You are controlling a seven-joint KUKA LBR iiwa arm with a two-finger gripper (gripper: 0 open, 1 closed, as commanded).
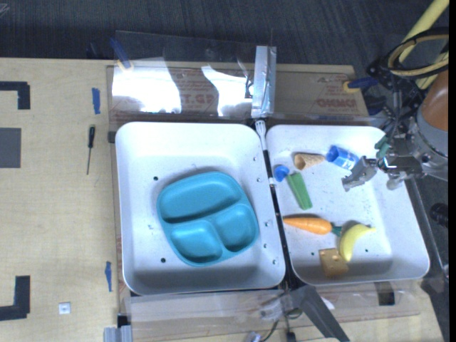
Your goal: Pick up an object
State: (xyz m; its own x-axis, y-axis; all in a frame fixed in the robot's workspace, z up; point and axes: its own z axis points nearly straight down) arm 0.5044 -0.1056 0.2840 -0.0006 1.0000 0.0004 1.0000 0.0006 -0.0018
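Observation:
The right bin (399,258) holds several small objects: a blue bottle (340,156), a tan cone-shaped piece (308,160), a small blue cap (281,172), a green stick (300,190), an orange carrot (308,225), a yellow banana (353,238) and a brown block (333,261). My gripper (374,179) hangs over the right half of this bin, just right of and below the blue bottle. It is open, its fingers (354,178) spread apart with nothing between them.
The left bin (135,148) carries a blue divided plate (206,217). A metal clamp (263,80) stands behind the seam between the bins. Yellow and black cables (417,45) hang at the upper right beside the arm.

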